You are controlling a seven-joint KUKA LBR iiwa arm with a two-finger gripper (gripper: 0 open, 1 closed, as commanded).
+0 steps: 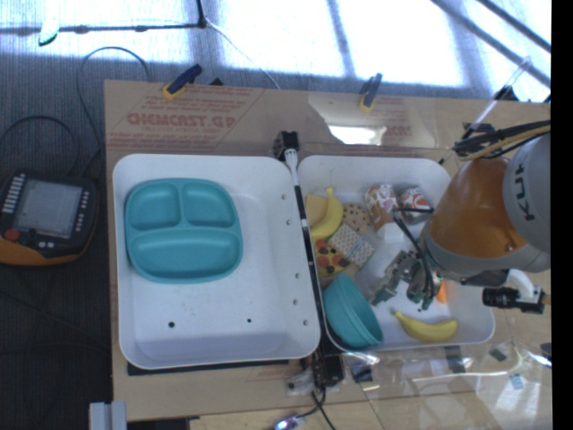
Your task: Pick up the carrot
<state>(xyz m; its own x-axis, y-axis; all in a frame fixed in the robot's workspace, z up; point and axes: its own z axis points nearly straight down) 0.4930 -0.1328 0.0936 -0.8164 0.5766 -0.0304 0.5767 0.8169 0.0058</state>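
The carrot shows as a small orange sliver in the right bin, mostly hidden under the arm's wrist. My gripper hangs low over the bin floor just left of the carrot. Its fingers stand apart, open, with bare white floor between them. Nothing is held. The carrot lies just outside the right finger; I cannot tell whether they touch.
A yellow banana lies just below the gripper and a teal bowl to its left. Another banana, a pizza slice and several toy foods fill the bin's upper half. The left bin holds a teal divided plate.
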